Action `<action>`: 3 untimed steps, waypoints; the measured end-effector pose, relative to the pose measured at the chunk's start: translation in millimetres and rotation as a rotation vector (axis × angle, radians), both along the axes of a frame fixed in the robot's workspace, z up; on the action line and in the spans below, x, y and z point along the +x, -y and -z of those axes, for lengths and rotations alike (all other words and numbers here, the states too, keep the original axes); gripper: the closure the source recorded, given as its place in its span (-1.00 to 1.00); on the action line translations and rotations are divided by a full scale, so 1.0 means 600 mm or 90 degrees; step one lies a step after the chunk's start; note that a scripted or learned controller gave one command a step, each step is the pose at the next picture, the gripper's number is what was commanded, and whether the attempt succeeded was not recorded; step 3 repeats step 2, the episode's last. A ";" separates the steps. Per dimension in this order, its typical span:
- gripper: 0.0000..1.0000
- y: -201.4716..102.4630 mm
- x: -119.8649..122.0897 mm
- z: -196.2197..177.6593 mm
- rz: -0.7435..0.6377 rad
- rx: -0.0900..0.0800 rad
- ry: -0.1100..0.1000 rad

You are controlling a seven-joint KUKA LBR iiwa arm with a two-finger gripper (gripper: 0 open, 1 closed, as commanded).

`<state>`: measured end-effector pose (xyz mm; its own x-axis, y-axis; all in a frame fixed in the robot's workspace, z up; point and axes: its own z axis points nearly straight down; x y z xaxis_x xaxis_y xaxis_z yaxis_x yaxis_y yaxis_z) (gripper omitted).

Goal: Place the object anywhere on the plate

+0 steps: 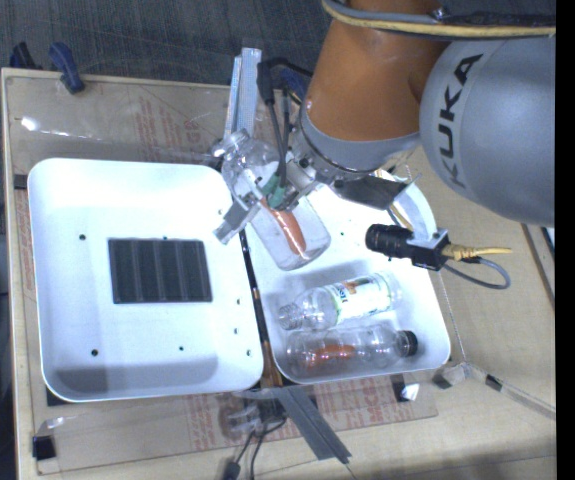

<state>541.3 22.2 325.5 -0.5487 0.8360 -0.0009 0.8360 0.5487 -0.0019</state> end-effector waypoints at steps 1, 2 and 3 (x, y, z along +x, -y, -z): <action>-1.00 -0.056 0.055 -0.072 0.024 0.000 -0.001; -1.00 -0.117 0.046 0.104 -0.023 -0.001 -0.003; -1.00 -0.117 0.046 0.104 -0.023 -0.001 -0.003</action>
